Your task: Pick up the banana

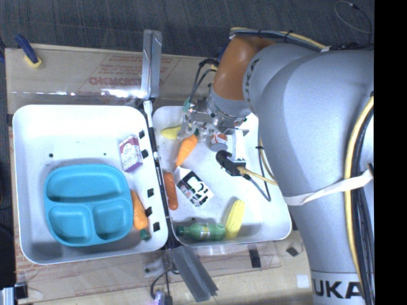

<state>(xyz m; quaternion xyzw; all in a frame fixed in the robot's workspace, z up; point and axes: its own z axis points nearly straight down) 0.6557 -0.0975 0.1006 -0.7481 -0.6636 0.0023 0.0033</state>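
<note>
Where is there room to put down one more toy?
Bare floor lies in the left bin above the blue tray, left of the small carton. The right bin is crowded with food and the gripper.

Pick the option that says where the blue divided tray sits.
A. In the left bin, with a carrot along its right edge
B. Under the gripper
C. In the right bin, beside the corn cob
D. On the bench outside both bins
A: the blue divided tray lies in the left bin, and a carrot lies along its right edge, near the wall shared with the right bin.
</note>
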